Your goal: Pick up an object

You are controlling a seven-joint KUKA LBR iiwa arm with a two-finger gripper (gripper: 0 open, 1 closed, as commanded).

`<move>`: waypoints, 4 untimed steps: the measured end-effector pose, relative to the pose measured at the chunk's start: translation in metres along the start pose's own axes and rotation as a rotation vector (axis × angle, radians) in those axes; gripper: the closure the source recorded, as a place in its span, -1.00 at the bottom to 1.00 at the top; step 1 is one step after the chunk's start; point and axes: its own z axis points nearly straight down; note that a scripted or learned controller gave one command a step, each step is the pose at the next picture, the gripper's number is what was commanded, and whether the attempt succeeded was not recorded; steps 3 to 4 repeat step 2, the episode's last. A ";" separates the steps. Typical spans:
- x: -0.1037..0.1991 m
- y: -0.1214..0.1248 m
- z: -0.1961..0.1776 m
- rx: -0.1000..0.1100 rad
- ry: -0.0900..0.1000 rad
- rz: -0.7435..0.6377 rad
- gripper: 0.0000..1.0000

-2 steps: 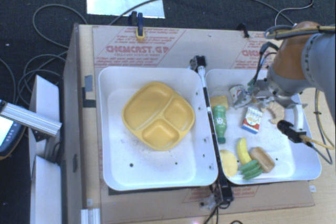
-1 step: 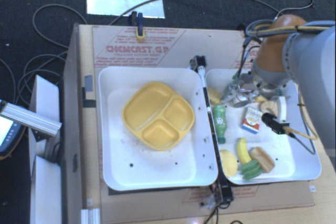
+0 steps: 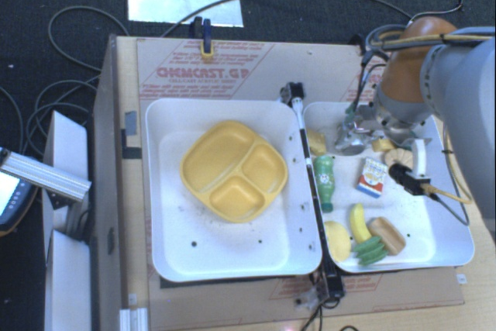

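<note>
Toy food fills the right bin (image 3: 457, 244): a green bottle (image 3: 324, 181) by the divider, a small carton (image 3: 373, 177), a banana (image 3: 357, 222), a lemon (image 3: 336, 239), a green pepper (image 3: 371, 250) and a hot dog bun (image 3: 388, 235). The gripper (image 3: 353, 137) sits low at the bin's far end, just beyond the carton and bottle; whether it is spread or pinching cannot be told. The arm (image 3: 449, 74) hides items beneath it. A yellow divided plate (image 3: 232, 170) lies in the left bin (image 3: 167, 244).

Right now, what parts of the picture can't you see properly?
- Gripper, camera view: too blurred to tell open from shut.
- Things under the arm in the right bin: partly covered.
- Carton: its print is too small to read.
- Green bottle: label too small.
</note>
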 end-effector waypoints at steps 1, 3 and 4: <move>0.080 -0.013 -0.090 0.001 0.002 0.003 1.00; 0.103 -0.040 -0.133 0.002 0.001 0.002 1.00; 0.103 -0.040 -0.133 0.002 0.001 0.002 1.00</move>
